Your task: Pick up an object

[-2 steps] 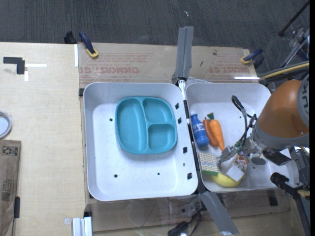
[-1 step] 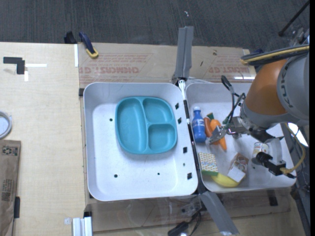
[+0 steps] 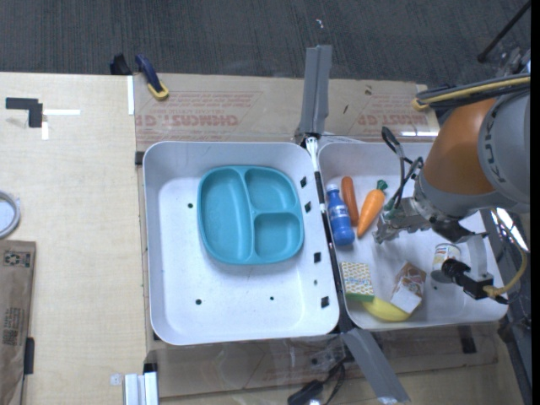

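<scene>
At right of frame the claw (image 3: 390, 228) hangs low in the right bin (image 3: 472, 310) — its state cannot be told — just beside the carrot (image 3: 369, 211) and bottle (image 3: 340, 217).

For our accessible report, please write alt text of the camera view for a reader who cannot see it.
A grey and orange robot arm reaches from the right, its hand low in the right bin, beside a carrot, a blue bottle and a banana. The left bin holds a teal divided plate.
</scene>
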Motion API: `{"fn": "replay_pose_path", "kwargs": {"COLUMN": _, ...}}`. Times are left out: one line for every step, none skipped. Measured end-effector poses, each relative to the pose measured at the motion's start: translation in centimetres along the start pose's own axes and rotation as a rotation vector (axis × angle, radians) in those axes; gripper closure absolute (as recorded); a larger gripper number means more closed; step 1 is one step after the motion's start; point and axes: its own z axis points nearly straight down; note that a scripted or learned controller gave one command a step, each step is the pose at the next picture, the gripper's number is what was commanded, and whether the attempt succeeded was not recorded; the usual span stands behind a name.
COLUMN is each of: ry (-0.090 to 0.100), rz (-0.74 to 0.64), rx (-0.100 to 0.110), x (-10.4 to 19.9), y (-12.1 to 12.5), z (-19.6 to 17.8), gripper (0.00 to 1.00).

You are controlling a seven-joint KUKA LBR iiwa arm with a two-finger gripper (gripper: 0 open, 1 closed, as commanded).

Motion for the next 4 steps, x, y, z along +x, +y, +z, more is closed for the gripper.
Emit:
{"fn": "replay_pose_path", "kwargs": {"ry": 0.000, "rz": 0.025, "rx": -0.001, "x": -2.5, "y": -2.2, "z": -15.4, "gripper": 1.00}}
{"fn": "replay_pose_path", "kwargs": {"ry": 0.000, "rz": 0.024, "rx": 0.000, "x": -2.4, "y": -2.3, "z": -15.3, "gripper": 0.00}}
{"fn": "replay_pose_path", "kwargs": {"ry": 0.003, "rz": -0.014, "rx": 0.002, "x": -1.2, "y": -0.7, "z": -0.5, "gripper": 0.00}}
{"fn": "replay_pose_path", "kwargs": {"ry": 0.000, "rz": 0.081, "rx": -0.001, "x": -1.6, "y": 9.3, "z": 0.8, "gripper": 0.00}}
